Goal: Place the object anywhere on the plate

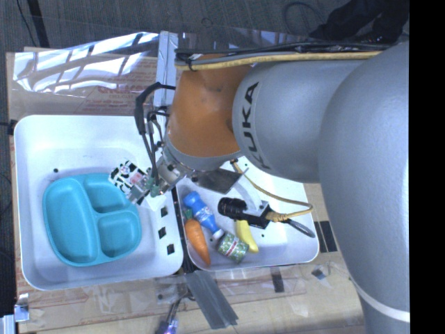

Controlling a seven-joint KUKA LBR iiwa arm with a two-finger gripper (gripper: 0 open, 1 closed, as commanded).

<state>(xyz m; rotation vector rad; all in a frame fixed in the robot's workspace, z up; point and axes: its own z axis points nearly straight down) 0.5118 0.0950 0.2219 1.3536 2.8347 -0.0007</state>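
Observation:
A blue three-compartment plate (pixel 90 219) lies in the left white bin (pixel 42 138). My gripper (pixel 139 184) reaches in from the right and hangs over the plate's upper right rim. It is shut on a small black-and-white toy (pixel 124 174), which sticks out to the left of the fingertips, just above the rim of the plate's top compartment. The grey arm with its orange band (pixel 201 117) covers the strip between the bins and much of the right bin.
The right bin (pixel 299 252) holds a blue-and-white bottle (pixel 201 213), a carrot (pixel 197 240), a green can (pixel 231 248) and a yellow banana (pixel 246 235), bunched at its lower left. Crinkled clear plastic (pixel 83 61) lies behind the left bin.

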